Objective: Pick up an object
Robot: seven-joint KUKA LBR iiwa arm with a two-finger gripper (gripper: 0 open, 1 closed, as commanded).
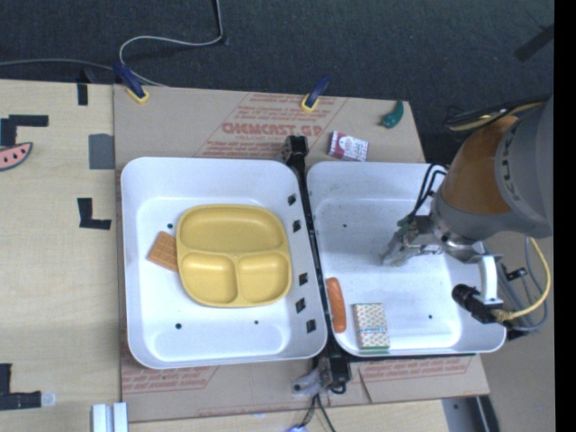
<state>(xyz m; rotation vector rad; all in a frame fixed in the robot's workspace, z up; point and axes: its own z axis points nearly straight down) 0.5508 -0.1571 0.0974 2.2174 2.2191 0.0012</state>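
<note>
Gripper [396, 252] low over middle of right bin [360, 183], fingers apart, nothing between them. Orange carrot-like piece [336, 302] along left edge of that bin, small green patterned box [370, 325] just beside, near front edge. Yellow divided plate [236, 254] in left bin [144, 331].

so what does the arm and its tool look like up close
The arm is a bulky rounded grey body with a broad orange band. Black cables loop down its side to a small metallic grey tool. A white bracket and a yellowish cable sit beneath it.
</note>
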